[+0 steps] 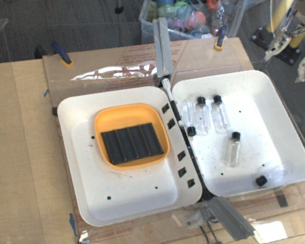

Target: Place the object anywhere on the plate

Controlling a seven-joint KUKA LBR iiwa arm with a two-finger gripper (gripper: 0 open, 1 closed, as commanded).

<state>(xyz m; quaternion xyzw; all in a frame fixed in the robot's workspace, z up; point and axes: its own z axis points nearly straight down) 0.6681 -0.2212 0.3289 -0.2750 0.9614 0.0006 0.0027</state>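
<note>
An orange plate [132, 133] sits in the left bin [90, 202], bearing a black ribbed block [132, 143]. In the right bin [289, 145] lie clear vials with black caps: three [202, 115] clustered at ten o'clock, one [233, 148] near the centre, another [268, 178] at five o'clock, its glass hard to make out against the white. The claw's state cannot be told.

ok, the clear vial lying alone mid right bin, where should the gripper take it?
Grip the clear vial across its body, coming straight down. It lies flat, black cap toward the bin's far side, with bare floor on both long sides for the fingers.
</note>
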